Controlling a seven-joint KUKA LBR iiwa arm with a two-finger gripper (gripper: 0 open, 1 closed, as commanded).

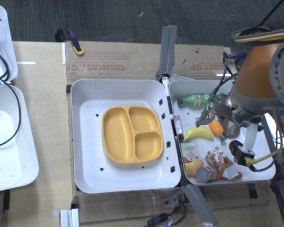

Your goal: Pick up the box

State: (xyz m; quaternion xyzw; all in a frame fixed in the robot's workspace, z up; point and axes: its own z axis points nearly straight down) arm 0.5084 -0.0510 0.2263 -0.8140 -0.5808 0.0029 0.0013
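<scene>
Lying in the right bin (270,174): one box (188,151), one banana (199,134), one bottle (195,99).

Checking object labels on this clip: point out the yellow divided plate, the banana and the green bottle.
Yellow divided plate (132,134), camera view, on the ridge between its compartments.
Banana (199,134), camera view, mid-length of its curve.
Green bottle (195,99), camera view, middle of its body.

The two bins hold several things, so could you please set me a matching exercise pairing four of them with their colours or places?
Things:
1. tray
2. bottle
3. banana
4. gripper

Descriptions:
A. green, lying near the right bin's far wall
B. yellow, curved, mid right bin
C. yellow-orange, three compartments, left bin
D. over the right bin, just above the banana

Pairs: 1-C, 2-A, 3-B, 4-D
</scene>
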